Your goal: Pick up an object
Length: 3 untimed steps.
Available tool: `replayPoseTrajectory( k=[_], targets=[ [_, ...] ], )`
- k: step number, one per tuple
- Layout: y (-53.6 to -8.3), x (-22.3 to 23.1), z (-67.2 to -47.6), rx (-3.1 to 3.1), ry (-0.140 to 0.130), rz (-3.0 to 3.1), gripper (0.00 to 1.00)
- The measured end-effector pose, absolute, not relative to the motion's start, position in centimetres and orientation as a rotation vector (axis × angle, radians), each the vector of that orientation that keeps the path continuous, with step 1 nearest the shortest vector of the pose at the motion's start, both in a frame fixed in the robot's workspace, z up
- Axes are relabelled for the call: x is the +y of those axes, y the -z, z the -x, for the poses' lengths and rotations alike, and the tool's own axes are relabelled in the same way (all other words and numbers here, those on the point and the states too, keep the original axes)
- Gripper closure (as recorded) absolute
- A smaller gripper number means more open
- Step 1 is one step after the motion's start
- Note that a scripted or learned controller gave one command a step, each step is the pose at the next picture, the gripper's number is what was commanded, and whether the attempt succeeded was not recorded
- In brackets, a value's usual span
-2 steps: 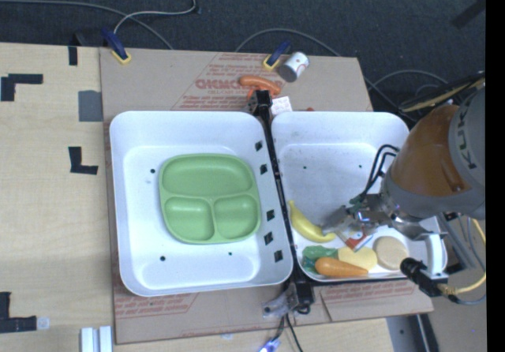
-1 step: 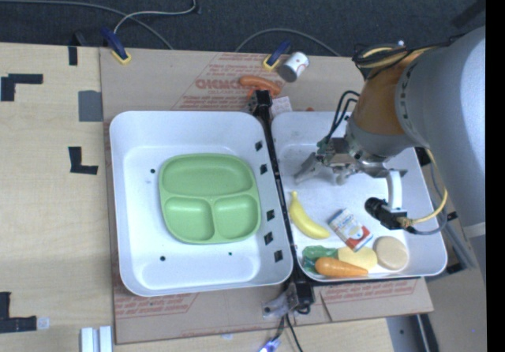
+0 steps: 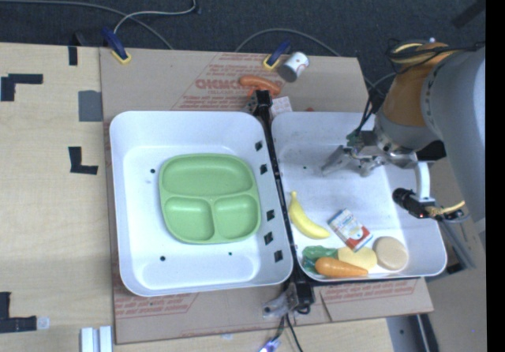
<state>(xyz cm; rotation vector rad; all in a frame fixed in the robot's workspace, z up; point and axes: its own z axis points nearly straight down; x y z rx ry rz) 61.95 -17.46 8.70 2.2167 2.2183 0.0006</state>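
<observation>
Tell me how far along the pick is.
Nothing looks picked yet: the banana, carton, carrot and round bun lie in the right bin. The gripper hangs above bare floor near its far end. Descent and grasp remain.

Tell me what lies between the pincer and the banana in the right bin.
Nothing: in the camera view, the stretch from the pincer down to the banana is bare white floor of the right bin.

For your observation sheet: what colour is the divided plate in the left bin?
Light green, plain; the divided plate shows in the camera view.
</observation>
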Motion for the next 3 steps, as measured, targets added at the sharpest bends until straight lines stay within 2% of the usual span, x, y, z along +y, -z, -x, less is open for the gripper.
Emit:
replayPoseTrajectory(
  k=[1,2,3],
  targets=[
    [-13.5,-22.5,-59.1,2.22,0.002,-2.221,0.0],
    [-11.7,-10.5,-58.5,2.226,0.001,-2.22,0.0],
    [-16.3,-19.6,-55.2,2.22,0.003,-2.221,0.0]
  ],
)
